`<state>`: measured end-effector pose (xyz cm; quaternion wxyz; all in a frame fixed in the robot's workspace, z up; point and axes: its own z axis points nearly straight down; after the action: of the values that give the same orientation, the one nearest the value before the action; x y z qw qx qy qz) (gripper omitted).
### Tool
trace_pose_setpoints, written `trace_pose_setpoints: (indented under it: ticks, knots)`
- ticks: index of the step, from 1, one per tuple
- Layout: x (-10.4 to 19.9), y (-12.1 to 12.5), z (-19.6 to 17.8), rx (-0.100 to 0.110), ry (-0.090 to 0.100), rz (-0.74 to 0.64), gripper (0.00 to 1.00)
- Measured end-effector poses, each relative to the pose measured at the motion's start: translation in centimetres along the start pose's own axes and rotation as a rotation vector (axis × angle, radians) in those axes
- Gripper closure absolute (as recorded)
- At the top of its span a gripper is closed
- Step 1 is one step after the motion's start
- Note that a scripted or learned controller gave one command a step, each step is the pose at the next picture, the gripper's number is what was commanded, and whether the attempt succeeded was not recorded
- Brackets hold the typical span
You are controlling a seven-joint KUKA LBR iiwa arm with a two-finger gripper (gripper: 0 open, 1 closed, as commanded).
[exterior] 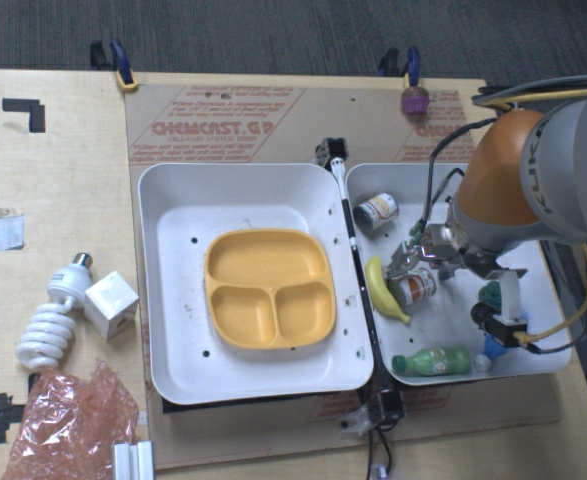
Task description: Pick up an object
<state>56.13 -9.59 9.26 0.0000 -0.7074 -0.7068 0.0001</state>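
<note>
1. A small cylindrical can with a red-and-white label (pixel 416 288) lies in the right-hand shallow white bin (pixel 533 363), just beside a yellow banana (pixel 384 290).
2. The metal two-finger claw (pixel 413 260) of the grey arm with the orange band (pixel 508 183) hangs directly above that can; whether it is clenched or released cannot be told.
3. A second small can with a pale label (pixel 378 210) rests near the bin's upper left corner, and a green plastic bottle (pixel 435 361) lies along its lower edge.
4. The left-hand white bin (pixel 163 298) carries a yellow three-compartment plastic tray (pixel 270 288).
5. On the worktop (pixel 63 198) to the left lie a white spiral light bulb (pixel 53 318), a small white cube-shaped box (pixel 111 304) and crumpled pinkish plastic wrap (pixel 73 428).
</note>
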Motion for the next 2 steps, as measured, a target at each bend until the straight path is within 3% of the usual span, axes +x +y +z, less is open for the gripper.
trace_pose_setpoints:
  ticks: [1,2]
  knots:
    - [-0.07,0.11,-1.05,-0.003,-0.001,0.001,1.00]
    - [-0.07,0.09,-1.01,-0.002,-0.001,0.001,0.00]
